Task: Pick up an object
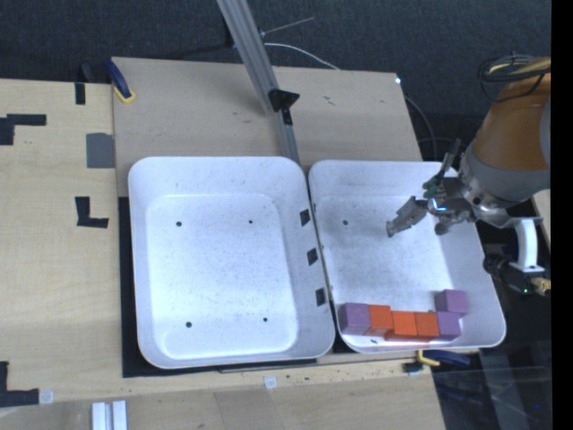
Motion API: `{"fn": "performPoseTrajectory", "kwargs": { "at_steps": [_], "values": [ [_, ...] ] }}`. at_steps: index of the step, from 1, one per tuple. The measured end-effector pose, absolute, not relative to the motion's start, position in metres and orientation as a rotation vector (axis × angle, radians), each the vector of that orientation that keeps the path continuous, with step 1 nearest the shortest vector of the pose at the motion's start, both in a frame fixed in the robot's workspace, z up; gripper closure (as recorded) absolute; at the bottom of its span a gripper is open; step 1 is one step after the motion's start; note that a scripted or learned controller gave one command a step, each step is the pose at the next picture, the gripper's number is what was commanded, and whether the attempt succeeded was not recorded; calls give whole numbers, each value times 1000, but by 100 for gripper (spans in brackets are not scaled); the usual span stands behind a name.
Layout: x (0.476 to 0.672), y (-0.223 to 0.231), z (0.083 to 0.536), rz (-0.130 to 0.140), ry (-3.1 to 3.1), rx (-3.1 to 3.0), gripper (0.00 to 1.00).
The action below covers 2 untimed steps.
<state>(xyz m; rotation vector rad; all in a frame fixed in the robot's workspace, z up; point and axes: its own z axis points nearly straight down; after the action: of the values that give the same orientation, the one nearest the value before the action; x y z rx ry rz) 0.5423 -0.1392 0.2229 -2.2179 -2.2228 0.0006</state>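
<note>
Arm (510,141) reaches from right, gripper (414,215) poised over bare middle of right bin (376,182), nothing between fingers; jaws' state cannot tell from here. Blocks, purple (356,315) and orange (405,322), huddle along bin's near edge, well apart from gripper. Step, by my reckoning: approach. Next: shift toward blocks, descend over one

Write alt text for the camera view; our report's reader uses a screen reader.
A grey arm's gripper hovers above the right bin, apart from purple and orange blocks lined along its near wall. The left bin sits beside it.
</note>
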Motion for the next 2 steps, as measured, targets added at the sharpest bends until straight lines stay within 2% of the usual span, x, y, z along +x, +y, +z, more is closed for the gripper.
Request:
{"fn": "performPoseTrajectory", "kwargs": {
  "at_steps": [1, 2],
  "values": [
    [600, -109, 102, 7, -2221, -2214, 0],
    [583, -49, 197, -9, -2231, -2216, 0]
  ]
}}
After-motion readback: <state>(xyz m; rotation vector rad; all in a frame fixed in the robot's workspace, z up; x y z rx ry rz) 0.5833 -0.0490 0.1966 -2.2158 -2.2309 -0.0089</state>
